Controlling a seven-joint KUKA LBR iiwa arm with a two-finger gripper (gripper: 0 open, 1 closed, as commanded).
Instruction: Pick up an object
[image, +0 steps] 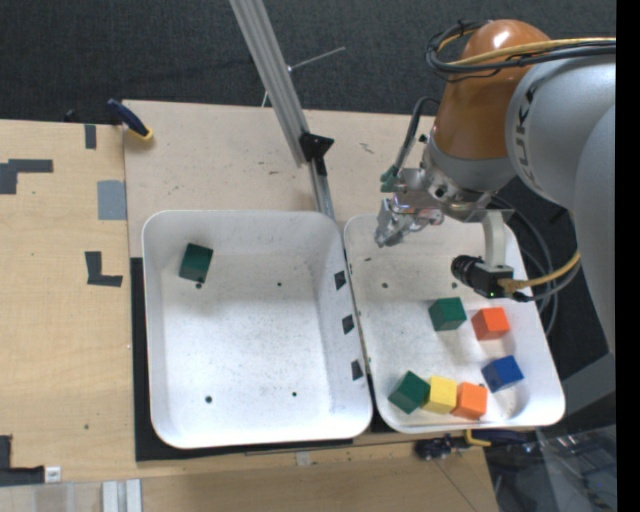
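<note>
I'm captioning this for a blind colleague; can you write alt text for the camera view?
A grey robot arm's gripper hovers over the back of the right white bin, which has six blocks near its front. The left white bin holds one dark green block near its back left corner.

Two white bins (160, 330) sit on a tan bench (60, 300). Blocks — dark green (196, 262), green (447, 314), orange (490, 323), blue (502, 373), yellow (441, 393).
</note>
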